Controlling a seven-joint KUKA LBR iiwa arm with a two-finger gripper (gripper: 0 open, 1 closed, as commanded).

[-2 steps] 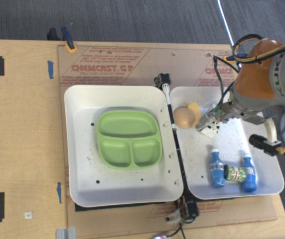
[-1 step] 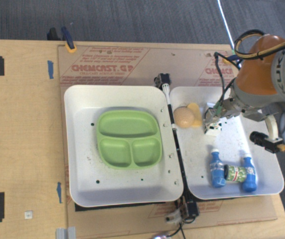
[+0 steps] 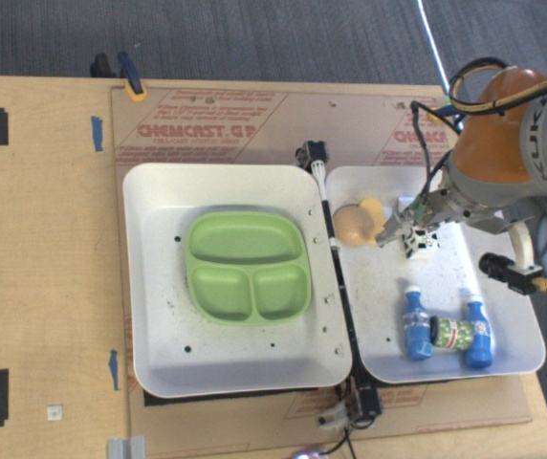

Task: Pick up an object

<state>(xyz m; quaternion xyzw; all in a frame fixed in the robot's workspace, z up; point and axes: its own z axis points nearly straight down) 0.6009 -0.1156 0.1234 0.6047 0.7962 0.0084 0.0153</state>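
Note:
In the right bin (image 3: 503,352) lie a tan egg-shaped object (image 3: 354,224) and a yellow piece (image 3: 374,212) at the upper left. Two blue bottles (image 3: 415,325) (image 3: 477,334) lie near the front with a green-labelled can (image 3: 452,333) between them. My gripper (image 3: 409,229) hangs over the bin's upper part, just right of the tan object, above a small black-and-white item (image 3: 420,242). Nothing is visibly held.
The left bin (image 3: 149,256) holds a green three-compartment plate (image 3: 249,265). A black clamp (image 3: 311,153) sits at the top between the bins. Cables run along the arm (image 3: 503,132) on the right.

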